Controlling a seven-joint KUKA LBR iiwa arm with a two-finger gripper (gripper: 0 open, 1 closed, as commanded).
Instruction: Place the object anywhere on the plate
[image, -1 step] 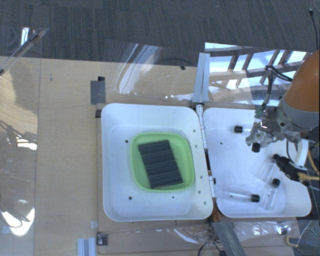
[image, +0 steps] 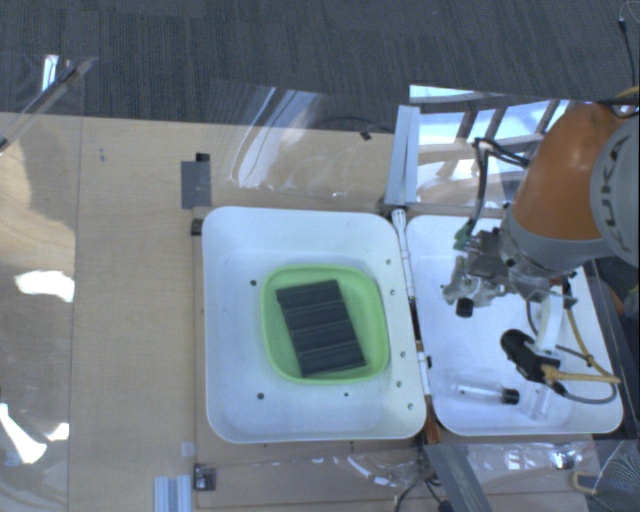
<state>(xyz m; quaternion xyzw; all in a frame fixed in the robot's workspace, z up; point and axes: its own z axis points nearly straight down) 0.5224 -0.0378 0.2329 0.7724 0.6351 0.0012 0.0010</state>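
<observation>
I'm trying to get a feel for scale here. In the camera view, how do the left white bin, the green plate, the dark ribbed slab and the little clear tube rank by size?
Largest to smallest, as they look:
1. left white bin
2. green plate
3. dark ribbed slab
4. clear tube, clearly the smallest

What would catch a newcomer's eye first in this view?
The bright green plate in the left bin stands out most, with a dark ribbed block lying flat on it. Next comes the arm with its orange band over the right bin, its hand above the bin's middle. A small clear tube lies near that bin's front edge.
</observation>
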